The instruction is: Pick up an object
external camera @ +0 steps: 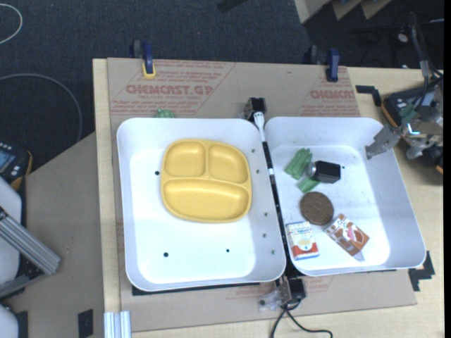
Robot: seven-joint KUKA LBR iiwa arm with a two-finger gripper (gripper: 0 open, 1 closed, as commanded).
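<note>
The surface (211, 83) is a cardboard sheet with red print, clamped at its far edge, over dark carpet. Two glossy white bins sit side by side. The left bin (141, 245) holds a smooth yellow tray (206, 180) with three compartments. The right bin (394, 210) holds a brown disc (316, 208), a green piece (299, 164), a black block (327, 170), a red-and-white carton (304, 240) and a foil packet (347, 234). The metal hand (384, 141) hangs over that bin's far right corner; whether it is spread cannot be told.
</note>
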